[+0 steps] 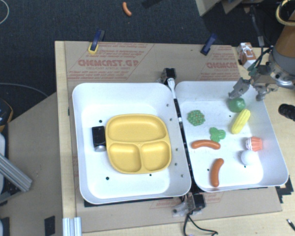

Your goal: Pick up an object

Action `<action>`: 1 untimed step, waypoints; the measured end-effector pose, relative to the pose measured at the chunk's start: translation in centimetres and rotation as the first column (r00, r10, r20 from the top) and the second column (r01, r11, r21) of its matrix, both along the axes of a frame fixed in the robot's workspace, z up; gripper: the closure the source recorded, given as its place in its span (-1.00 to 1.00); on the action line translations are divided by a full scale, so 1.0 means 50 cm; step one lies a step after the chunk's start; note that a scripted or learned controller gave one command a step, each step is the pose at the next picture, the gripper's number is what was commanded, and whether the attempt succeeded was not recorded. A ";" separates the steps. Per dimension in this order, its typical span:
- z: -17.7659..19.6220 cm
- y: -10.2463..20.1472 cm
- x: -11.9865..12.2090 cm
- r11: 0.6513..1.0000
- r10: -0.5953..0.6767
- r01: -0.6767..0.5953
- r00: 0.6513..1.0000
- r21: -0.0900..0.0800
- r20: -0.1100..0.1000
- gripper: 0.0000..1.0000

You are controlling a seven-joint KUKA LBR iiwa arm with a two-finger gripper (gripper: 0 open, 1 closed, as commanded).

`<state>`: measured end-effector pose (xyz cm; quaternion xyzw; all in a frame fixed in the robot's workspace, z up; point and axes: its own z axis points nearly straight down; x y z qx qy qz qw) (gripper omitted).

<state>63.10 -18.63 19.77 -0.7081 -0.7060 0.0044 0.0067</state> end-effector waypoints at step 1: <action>0.019 0.001 0.006 1.000 0.003 -0.003 1.000 -0.003 0.015 -1.00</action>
